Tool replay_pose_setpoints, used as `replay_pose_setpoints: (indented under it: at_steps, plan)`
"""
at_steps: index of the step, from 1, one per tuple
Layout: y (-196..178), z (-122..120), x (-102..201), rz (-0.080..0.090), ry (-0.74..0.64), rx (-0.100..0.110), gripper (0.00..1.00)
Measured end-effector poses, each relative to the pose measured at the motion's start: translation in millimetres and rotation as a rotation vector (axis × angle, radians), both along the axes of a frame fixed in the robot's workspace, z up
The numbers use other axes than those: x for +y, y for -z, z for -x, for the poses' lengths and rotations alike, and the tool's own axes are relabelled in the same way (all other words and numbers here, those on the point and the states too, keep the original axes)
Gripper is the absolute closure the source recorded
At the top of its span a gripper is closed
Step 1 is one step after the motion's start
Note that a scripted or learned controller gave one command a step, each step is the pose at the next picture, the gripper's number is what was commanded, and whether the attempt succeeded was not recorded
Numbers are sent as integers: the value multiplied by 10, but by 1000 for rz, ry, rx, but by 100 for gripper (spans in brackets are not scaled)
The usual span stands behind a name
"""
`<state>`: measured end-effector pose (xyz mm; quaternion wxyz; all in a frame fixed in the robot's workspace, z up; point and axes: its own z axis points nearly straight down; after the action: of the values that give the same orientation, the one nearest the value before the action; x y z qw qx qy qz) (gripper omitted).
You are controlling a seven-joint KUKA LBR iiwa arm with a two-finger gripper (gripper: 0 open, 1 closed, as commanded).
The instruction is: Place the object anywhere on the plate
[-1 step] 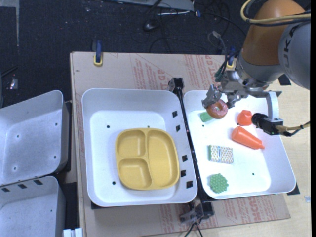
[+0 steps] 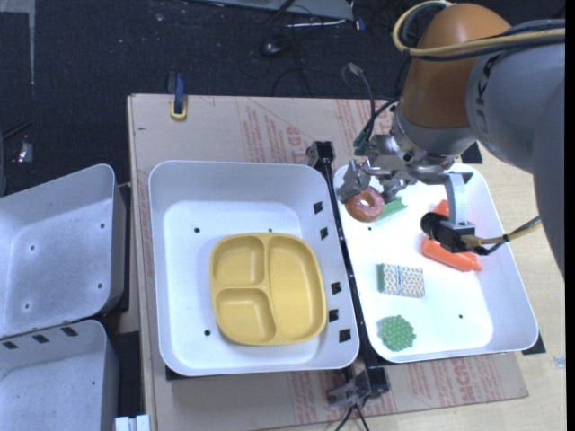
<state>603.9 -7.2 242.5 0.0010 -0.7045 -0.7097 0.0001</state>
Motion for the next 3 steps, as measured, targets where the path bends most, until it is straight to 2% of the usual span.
replay_pose_setpoints:
  at_steps: [2, 3]
  plan:
    - [-29, -17, 1153, -1, -2, -3, 100]
    - [217, -25, 1388, 2, 2, 2, 100]
